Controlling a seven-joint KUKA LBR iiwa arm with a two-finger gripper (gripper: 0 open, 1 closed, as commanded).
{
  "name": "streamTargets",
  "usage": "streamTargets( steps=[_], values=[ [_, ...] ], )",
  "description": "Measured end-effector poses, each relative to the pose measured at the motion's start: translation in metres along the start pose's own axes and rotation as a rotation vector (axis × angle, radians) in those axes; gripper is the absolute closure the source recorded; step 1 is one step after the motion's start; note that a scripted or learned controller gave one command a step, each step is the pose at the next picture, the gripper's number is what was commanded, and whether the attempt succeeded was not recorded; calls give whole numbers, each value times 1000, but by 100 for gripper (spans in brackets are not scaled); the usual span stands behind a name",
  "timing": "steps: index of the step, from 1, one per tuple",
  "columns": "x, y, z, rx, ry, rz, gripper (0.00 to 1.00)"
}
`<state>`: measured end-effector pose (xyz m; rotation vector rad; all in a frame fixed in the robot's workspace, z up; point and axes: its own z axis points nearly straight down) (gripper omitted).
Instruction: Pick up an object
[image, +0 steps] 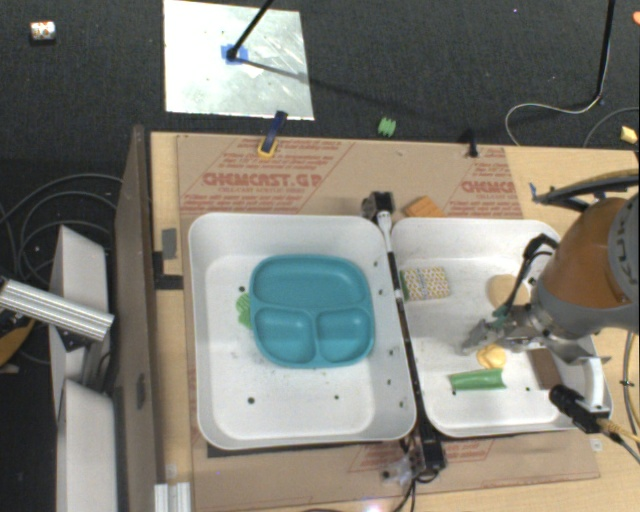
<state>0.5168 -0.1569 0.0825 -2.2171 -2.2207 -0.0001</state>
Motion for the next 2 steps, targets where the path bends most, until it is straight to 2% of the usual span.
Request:
streamTargets(
  steps=[1, 2],
  values=[
    [-2, 3, -13, -7, -3, -1, 100],
    [-2, 3, -13, -6, -2, -1, 0]
  ],
)
